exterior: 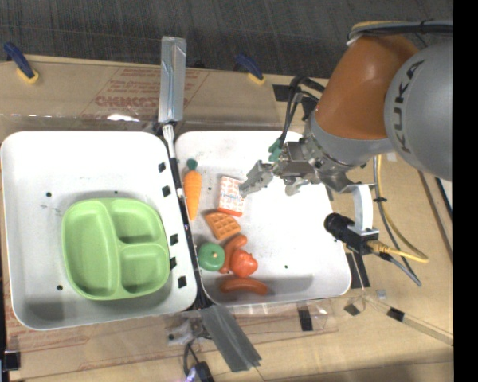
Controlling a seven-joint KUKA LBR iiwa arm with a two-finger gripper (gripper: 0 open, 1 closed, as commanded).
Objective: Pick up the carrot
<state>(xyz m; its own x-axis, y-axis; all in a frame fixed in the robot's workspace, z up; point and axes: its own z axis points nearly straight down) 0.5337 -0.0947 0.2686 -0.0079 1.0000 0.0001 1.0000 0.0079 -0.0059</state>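
Note:
The carrot, orange with a small green top, lies lengthwise against the left wall of the right bin, top end toward the back. My gripper hovers over the middle of that bin, to the right of the carrot and apart from it. Its fingers are spread open and hold nothing. The arm's orange band and grey wrist rise behind it at the right.
Between gripper and carrot stands a small orange-and-white carton. In front of it lie a waffle, a green round toy, a red piece and a red sausage. The left bin holds a green divided plate.

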